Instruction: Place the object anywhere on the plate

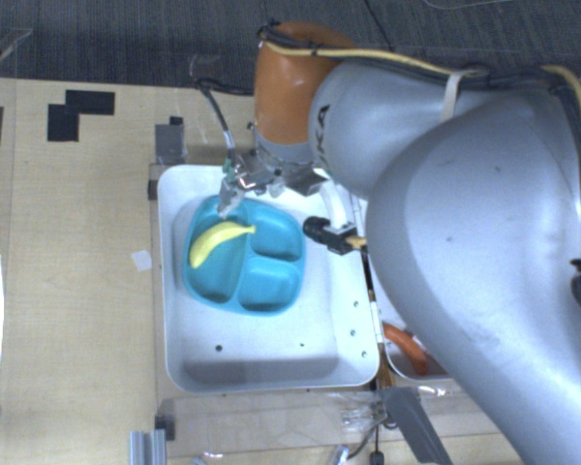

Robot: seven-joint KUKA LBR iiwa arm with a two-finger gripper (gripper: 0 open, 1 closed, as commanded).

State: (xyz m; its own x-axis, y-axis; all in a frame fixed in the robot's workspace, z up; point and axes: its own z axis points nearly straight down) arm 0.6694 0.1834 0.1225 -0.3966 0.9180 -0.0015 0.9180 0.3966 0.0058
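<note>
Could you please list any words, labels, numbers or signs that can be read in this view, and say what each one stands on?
No readable text.
Bench: black block shapes at its far left, not letters or numbers.
Arm: a small dark mark beside the orange band, too blurred to read.
Blue plate, banana, white bin: no lettering.

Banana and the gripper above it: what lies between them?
Camera view: a bare stretch of blue plate between banana and gripper.
</note>
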